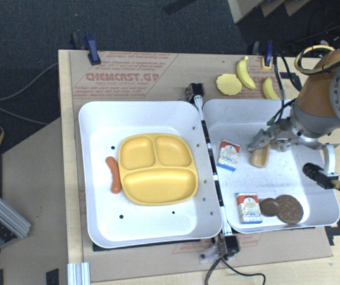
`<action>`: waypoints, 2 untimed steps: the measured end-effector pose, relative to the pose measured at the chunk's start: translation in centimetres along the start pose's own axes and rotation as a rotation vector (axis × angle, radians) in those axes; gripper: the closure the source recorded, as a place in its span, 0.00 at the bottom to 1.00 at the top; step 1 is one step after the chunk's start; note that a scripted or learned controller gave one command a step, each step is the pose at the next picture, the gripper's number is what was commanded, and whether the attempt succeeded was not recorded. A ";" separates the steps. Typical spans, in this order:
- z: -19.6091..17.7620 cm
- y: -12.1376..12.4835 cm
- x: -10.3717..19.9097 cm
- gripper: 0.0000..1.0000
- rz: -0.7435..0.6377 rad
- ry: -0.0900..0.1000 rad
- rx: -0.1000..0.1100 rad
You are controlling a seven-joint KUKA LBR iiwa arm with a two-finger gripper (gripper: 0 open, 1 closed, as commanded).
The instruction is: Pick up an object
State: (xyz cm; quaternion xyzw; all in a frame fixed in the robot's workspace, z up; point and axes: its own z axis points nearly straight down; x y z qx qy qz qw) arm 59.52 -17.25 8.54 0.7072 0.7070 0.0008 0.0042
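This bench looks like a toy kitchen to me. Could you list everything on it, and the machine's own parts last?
bins: two, white, side by side on the bench
divided plate: one, yellow, left bin
sausage: one, orange-red, left bin, at the plate's left
small cartons: two, white with red and blue, right bin
round brown pieces: two, brown, right bin, near edge
tan piece: one, right bin, beneath the tool
bananas: two, yellow, bench behind right bin
yellow lump: one, beside the bananas
arm: one, grey and orange, from right
tool: one, over right bin
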 end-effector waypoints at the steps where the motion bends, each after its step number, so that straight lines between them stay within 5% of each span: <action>1: -1.0 -0.2 0.3 1.00 -0.001 0.003 0.004; 2: -10.6 1.5 12.0 1.00 -0.013 0.008 -0.004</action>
